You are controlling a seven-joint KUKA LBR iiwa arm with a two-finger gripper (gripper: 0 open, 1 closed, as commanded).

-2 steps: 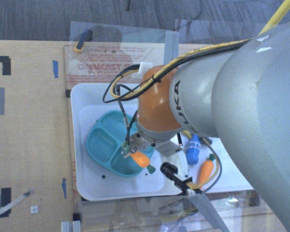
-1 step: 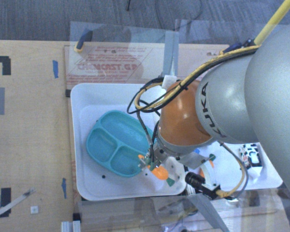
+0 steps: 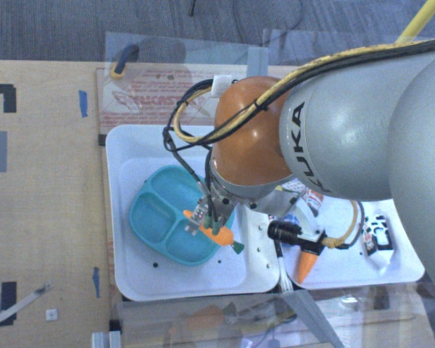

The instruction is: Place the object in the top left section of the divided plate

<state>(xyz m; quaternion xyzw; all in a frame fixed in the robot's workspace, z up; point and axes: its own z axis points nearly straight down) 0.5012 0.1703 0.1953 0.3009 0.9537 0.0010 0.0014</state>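
A blue divided plate (image 3: 163, 214) lies tilted in the left white bin (image 3: 130, 151). My gripper (image 3: 201, 222) hangs over the plate's right rim, below the orange wrist band. Its fingers are shut on an orange toy carrot (image 3: 222, 235) with a green tip. The carrot sticks out on both sides of the fingers, its orange end over the plate and its green tip past the plate's lower right edge. The arm hides the plate's upper right part.
The right white bin (image 3: 402, 267) holds an orange cone (image 3: 305, 265) near its front left corner and a black-and-white object (image 3: 377, 235) further right. The big grey arm covers the back of both bins. A divider wall (image 3: 264, 263) separates the bins.
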